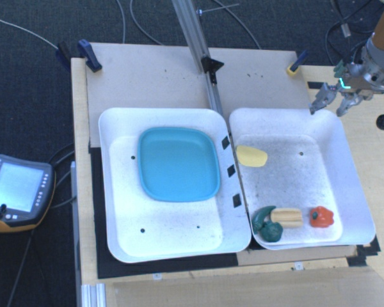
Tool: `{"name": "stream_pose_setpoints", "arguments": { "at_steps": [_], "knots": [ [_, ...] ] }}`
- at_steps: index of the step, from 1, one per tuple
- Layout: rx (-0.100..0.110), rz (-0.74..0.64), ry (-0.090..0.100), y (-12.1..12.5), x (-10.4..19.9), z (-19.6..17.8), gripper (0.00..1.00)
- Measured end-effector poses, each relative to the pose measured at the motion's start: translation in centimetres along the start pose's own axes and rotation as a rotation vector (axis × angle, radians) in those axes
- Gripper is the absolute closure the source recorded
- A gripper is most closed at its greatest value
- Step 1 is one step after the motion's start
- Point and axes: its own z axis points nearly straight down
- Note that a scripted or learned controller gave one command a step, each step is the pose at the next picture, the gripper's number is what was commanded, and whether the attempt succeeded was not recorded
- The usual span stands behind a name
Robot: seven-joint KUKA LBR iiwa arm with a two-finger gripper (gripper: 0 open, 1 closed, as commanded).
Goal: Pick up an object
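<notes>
From the overhead camera I see the jaws (331, 102) spread open and empty above the right bin's (352, 171) far right corner. Inside it lie a yellow piece (251, 156), green pepper (267, 224), tan block (287, 217) and red tomato (320, 217).

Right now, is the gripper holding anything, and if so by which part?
Nothing is held. The open two-finger gripper hangs over the right white bin's far corner with nothing between its fingers.

Pincer (331, 103) splayed above right bin (352, 165)
</notes>
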Motion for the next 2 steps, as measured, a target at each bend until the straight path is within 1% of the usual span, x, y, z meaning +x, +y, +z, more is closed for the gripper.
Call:
{"name": "stream_pose_setpoints", "arguments": {
  "at_steps": [1, 2],
  "knots": [
    [0.0, 0.0, 0.0, 0.0, 0.0, 0.0, 0.0],
    [0.004, 0.0, 0.001, 0.2, -0.5, 4.3, 0.0]
  ]
}}
